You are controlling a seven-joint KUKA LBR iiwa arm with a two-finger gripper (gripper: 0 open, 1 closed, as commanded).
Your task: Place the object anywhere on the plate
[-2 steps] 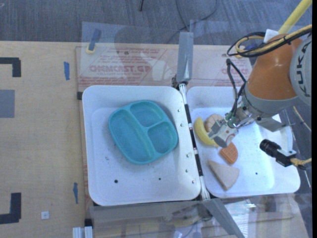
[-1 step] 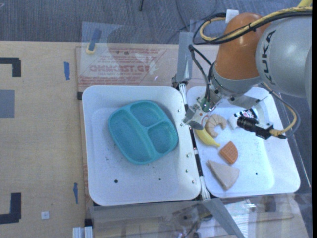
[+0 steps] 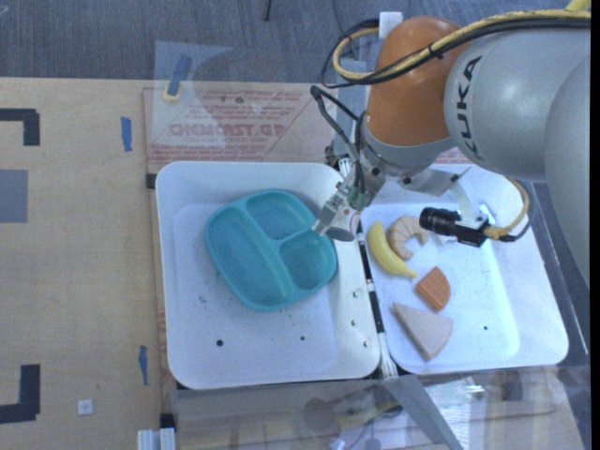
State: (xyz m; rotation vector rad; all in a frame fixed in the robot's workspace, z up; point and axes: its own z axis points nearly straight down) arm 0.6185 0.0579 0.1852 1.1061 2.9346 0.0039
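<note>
My tool [image 3: 339, 216] hangs over the upper right rim of the plate [image 3: 246, 272], close to the seam between the two bins. It is too small and dark here for me to tell whether it is apart, together, or carrying anything.

The plate is teal, smooth and glossy. It is a rounded oblong with three moulded compartments, and its long axis runs from upper left to lower right across the left bin [image 3: 187, 345].

The loose things all lie in the right bin [image 3: 511, 331], and I cannot tell which one is meant for the plate. A yellow banana [image 3: 385, 251] curves along the bin's left wall, with its long axis running top to bottom and leaning right at its lower tip. A pale, ridged croissant [image 3: 407, 234] curls beside its upper end, touching or nearly so. Below are a flat orange square [image 3: 433, 289] with a gridded face and a cream wedge [image 3: 424, 330] pointing left. Both bins sit on the wooden table [image 3: 75, 279].
</note>
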